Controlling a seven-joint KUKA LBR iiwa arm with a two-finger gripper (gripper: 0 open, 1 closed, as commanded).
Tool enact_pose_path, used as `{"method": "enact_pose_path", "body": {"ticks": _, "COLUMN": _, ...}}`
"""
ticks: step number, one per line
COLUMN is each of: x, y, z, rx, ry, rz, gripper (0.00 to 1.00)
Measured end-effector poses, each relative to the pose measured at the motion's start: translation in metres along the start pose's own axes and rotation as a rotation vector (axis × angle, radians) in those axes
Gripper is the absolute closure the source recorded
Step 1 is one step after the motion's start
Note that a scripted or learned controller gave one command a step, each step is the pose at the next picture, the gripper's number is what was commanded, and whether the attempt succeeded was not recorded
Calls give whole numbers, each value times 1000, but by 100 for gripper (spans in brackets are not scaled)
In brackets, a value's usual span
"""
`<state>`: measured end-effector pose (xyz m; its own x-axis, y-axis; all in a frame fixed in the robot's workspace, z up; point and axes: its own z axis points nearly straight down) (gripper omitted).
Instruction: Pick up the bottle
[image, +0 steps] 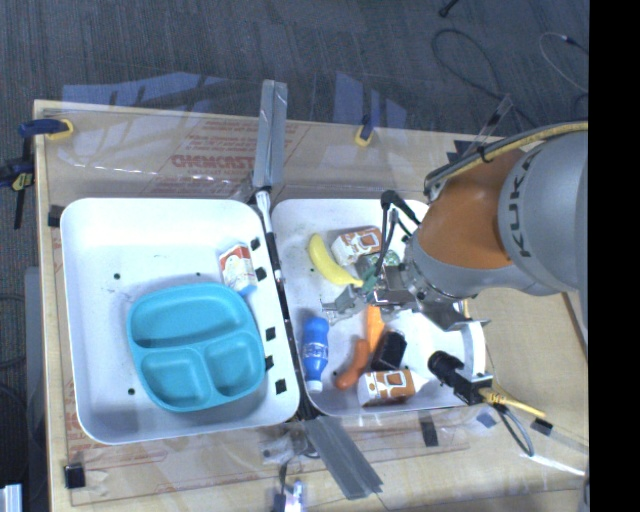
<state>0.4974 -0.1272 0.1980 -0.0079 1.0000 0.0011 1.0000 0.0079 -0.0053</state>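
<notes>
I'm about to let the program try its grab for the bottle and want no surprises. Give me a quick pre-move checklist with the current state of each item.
1. Bottle in view in the right bin: ok.
2. Bottle's top side unobstructed: ok.
3. Gripper above bottle: not ok, it sits beside the banana.
4. Room around bottle: not ok, bin wall and carrot are close.
5. Finger opening: cannot tell.

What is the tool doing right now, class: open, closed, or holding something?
Tool: cannot be told. It hangs over the right bin near the banana; the bottle lies apart from it.
</notes>
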Motion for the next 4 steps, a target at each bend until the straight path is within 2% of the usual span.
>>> {"method": "enact_pose_path", "body": {"ticks": 1, "x": 98, "y": 12, "z": 7, "rx": -1, "ry": -1, "rz": -309, "gripper": 0}}
{"method": "enact_pose_path", "body": {"ticks": 2, "x": 176, "y": 4, "z": 4, "rx": -4, "ry": -1, "rz": 126, "gripper": 0}}
{"method": "enact_pose_path", "body": {"ticks": 3, "x": 151, "y": 1, "z": 8, "rx": 0, "ry": -1, "rz": -153, "gripper": 0}}
{"method": "enact_pose_path", "body": {"ticks": 4, "x": 157, "y": -20, "z": 7, "rx": -1, "ry": 1, "rz": 686, "gripper": 0}}
